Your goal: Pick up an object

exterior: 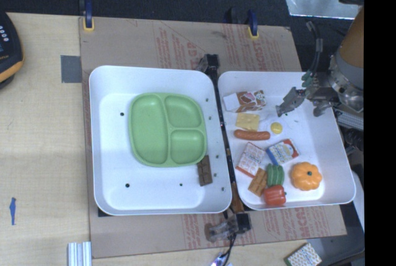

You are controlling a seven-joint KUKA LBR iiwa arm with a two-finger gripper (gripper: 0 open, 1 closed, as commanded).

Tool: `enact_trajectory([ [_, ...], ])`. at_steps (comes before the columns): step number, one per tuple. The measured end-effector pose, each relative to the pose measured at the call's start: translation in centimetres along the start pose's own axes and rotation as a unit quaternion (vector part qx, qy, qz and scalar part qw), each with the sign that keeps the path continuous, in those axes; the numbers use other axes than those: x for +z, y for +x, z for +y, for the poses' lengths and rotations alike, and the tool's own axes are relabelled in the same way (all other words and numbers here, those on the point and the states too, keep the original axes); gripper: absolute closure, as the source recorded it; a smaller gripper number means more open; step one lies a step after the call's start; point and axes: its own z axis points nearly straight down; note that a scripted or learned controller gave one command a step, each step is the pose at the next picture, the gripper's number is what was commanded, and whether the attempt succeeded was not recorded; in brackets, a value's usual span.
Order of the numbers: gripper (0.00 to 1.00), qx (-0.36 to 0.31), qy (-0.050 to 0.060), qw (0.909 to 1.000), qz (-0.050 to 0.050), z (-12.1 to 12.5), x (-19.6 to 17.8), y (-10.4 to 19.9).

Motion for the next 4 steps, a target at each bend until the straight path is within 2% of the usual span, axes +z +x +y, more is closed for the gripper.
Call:
enact_trajectory([
  [1, 0.0, -0.002, 0.003, 1.0, 0.0, 4.5, 9.0, 0.9],
  [2, 0.0, 0.001, -0.01, 0.9999, -0.002, 10.6, 14.6, 1.3],
  [3, 0.0, -0.002, -0.003, 1.0, 0.001, 5.8, 6.0, 6.8],
  [4, 0.0, 0.001, 0.002, 1.0, -0.001, 6.8, 12.0, 2.9],
])
